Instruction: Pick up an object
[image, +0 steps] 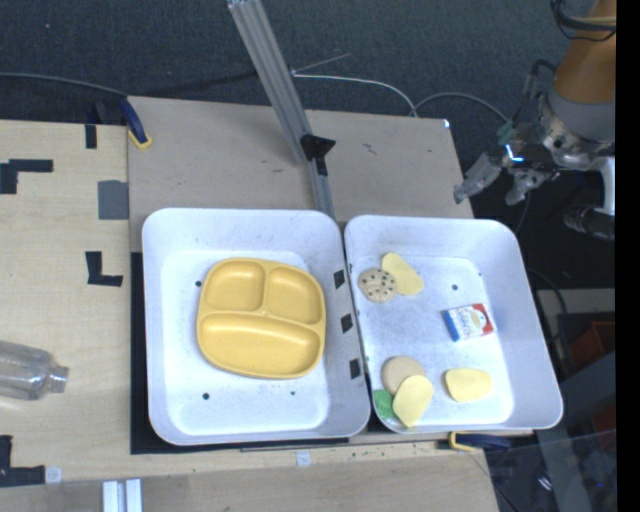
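Note:
The right bin (520, 300) holds a chocolate-chip cookie (377, 286), a pale yellow piece (404, 273), a small red, white and blue carton (468, 321), a tan round item (400, 370), a yellow-green piece (414, 398) and a yellow lump (468, 384). My gripper (499, 183) hangs above the bench beyond the right bin's far right corner, well clear of all these. Its fingers stand apart and open with nothing between them.
A yellow divided plate (262, 318) lies in the left bin (165, 300). A slanted metal pole (278, 80) ends at a black clamp near the bins' shared far edge. A clear plastic bottle (25, 370) lies at the far left. Thin cables cross the bench's far side.

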